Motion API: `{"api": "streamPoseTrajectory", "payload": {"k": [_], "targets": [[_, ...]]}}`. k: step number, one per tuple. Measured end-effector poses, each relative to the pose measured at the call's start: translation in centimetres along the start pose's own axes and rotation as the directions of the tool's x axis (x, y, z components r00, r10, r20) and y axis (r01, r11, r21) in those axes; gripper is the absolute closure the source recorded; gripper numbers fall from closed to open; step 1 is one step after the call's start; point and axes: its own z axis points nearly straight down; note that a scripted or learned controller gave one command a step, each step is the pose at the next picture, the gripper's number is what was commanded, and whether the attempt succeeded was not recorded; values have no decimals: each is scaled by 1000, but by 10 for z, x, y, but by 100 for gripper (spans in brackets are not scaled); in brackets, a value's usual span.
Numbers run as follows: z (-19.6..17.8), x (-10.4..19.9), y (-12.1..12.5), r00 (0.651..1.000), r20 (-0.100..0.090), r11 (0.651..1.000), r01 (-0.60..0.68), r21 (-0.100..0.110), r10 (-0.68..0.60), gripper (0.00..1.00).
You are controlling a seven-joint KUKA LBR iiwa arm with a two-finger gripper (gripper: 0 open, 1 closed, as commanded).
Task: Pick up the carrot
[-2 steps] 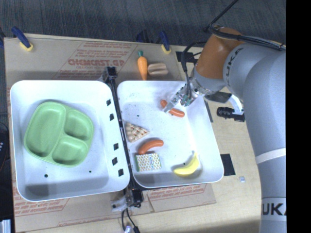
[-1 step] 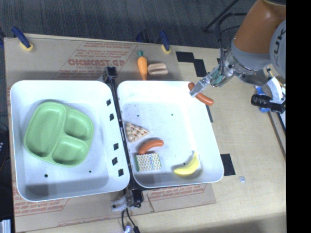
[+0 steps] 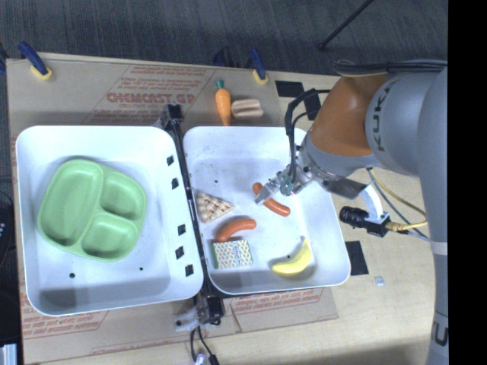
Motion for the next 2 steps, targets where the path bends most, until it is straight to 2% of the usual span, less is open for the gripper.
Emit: {"api": "streamPoseTrajectory", "payload": {"k": [1, 2], "targets": [[-1, -1, 0, 1000, 2, 1000, 0, -2, 0, 0], [52, -14, -70, 907, 2, 907, 421, -1, -421, 0]]}}
